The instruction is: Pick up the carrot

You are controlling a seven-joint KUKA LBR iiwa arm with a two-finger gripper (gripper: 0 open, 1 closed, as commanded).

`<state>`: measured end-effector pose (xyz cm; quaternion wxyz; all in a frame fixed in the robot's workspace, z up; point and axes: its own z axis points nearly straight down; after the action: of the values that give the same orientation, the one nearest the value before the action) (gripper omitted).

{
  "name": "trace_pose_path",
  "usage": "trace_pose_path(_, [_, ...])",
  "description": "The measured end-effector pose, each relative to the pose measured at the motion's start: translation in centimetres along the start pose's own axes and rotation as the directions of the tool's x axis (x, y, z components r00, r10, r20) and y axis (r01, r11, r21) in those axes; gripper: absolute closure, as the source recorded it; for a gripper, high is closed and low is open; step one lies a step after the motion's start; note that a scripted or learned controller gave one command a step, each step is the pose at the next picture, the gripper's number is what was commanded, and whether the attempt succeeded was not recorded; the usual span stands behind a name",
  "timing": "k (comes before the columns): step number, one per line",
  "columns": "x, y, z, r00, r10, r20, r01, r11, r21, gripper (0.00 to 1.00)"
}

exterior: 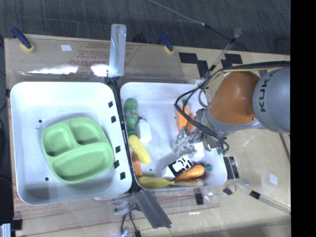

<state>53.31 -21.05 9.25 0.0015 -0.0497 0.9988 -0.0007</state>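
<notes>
The carrot [190, 172], orange with a small green top, lies near the front edge of the right bin [163, 94], pointing left. My gripper [184, 142] hangs over the middle of that bin, just above and behind the carrot, apart from it. A second orange piece [182, 118] lies beside the wrist, partly hidden by the arm.
The right bin also holds a green cucumber [131, 110], a corn cob [139, 149], a yellow banana [155, 182], a black-and-white block [179, 165] touching the carrot, and a small orange item [137, 168]. A green divided plate [76, 148] sits in the left bin [24, 132].
</notes>
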Motion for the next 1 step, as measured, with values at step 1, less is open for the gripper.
trace_pose_path(1, [-0.8,0.15,-0.57,1.0,-0.003,0.024,0.003,1.0,0.005,0.0])
